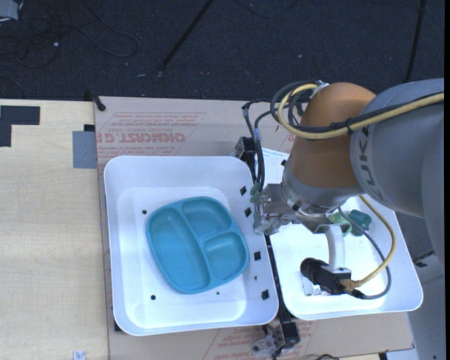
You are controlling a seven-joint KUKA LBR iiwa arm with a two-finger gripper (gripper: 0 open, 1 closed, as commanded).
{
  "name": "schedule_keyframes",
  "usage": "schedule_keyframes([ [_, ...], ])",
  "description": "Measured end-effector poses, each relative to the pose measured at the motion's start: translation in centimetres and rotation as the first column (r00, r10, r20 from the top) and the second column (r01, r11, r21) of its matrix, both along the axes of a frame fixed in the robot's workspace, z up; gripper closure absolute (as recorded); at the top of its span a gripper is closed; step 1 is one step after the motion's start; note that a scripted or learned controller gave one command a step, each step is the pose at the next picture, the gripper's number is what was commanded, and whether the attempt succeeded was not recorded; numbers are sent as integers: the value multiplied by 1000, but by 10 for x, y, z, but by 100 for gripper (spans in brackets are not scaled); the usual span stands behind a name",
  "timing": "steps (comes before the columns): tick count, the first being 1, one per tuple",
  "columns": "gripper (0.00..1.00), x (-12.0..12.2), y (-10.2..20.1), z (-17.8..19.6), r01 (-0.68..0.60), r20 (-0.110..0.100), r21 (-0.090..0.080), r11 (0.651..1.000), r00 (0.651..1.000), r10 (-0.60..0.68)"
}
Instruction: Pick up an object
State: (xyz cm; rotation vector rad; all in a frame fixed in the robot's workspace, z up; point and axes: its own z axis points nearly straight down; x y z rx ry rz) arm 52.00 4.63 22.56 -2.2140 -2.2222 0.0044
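A blue divided plate (196, 244) lies flat in the left white bin (127, 201), with three compartments facing up. The grey arm with its orange band reaches down over the right white bin (401, 287). Its gripper (271, 214) sits low at that bin's left wall, close to the divider between the two bins and just right of the plate's edge. A small teal object (358, 220) peeks out from under the arm in the right bin, to the right of the gripper. The wrist hides much of the right bin's floor.
Both bins rest on a cardboard sheet (150, 130) on the pale wooden bench (37, 238). Dark floor with cables runs along the back. The strip between the bins carries small black clips (258, 256).
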Motion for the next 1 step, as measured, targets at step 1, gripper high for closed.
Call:
schedule_keyframes([
  [1,100,2,56,-10,-1,0,0,1000,1000,1],
])
